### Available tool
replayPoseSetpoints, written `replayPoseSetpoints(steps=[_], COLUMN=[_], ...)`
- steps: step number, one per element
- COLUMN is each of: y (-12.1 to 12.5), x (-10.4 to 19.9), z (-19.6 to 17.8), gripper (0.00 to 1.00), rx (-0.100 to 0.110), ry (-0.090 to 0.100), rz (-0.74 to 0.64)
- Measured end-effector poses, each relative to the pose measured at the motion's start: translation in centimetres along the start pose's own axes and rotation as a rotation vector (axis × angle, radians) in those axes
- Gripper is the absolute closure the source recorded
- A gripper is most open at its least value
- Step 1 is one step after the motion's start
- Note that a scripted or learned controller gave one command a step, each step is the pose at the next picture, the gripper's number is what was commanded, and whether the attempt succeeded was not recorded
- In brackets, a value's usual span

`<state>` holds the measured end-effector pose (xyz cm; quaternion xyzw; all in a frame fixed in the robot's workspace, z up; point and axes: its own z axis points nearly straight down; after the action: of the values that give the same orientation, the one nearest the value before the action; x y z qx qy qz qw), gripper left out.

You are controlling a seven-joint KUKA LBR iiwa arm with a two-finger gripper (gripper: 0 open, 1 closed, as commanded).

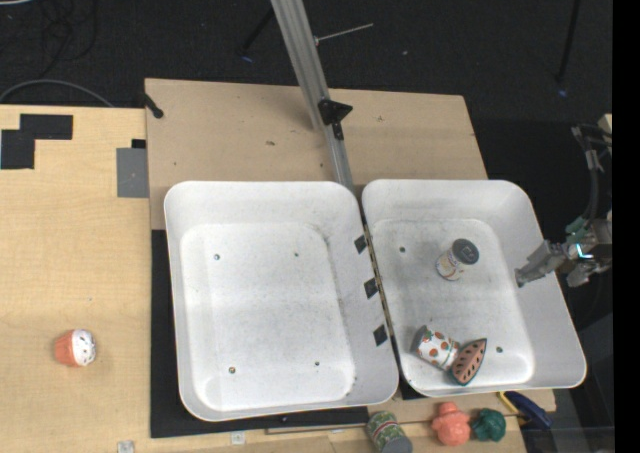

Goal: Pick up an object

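Observation:
The right bin (pixel 520 203) holds three things. A small round tin (pixel 458 259) with a dark top stands near its middle. At the front lie a white cup with red spots (pixel 436 345) on its side and, touching it, a brown and red wedge-shaped object (pixel 468 361). My gripper (pixel 532 268) hangs over the right rim of this bin, well to the right of the tin and apart from it. Nothing shows in its grasp. The arm behind it is mostly cut off at the frame's right edge.
The left bin (pixel 190 211) sits beside the right one, joined by black clips (pixel 370 286). An orange ball with a face (pixel 75 348) lies on the wooden table at the left. A patterned cylinder (pixel 385 431), a pink toy (pixel 450 424) and a green toy (pixel 488 425) lie in front of the bins. A metal rail (pixel 300 41) slants up behind.

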<state>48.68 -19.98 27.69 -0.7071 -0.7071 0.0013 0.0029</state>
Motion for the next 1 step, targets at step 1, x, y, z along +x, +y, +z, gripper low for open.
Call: replayPoseSetpoints(steps=[1], y=[0.06], x=[-0.04], z=[-0.16], gripper=[0.0], rx=[-0.004], ry=[-0.001], rz=[0.001])
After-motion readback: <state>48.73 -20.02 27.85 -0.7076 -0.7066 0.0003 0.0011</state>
